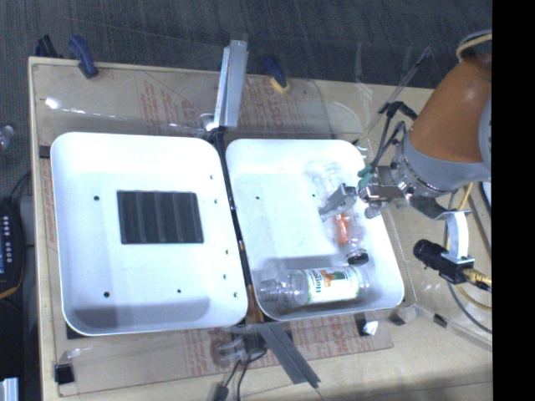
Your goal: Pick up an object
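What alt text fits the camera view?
The gripper sits low in the right bin above a small orange object; a clear plastic bottle lies along the near wall. The left bin holds a dark ribbed tray.

Two white bins [138, 153], one clear bottle [313, 286], one orange item [343, 226], one dark grate [160, 217]

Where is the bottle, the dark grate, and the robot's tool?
bottle [313, 285]: camera view, on its label, mid-body.
dark grate [160, 217]: camera view, on its middle slats.
tool [341, 200]: camera view, on its tip over the right bin.
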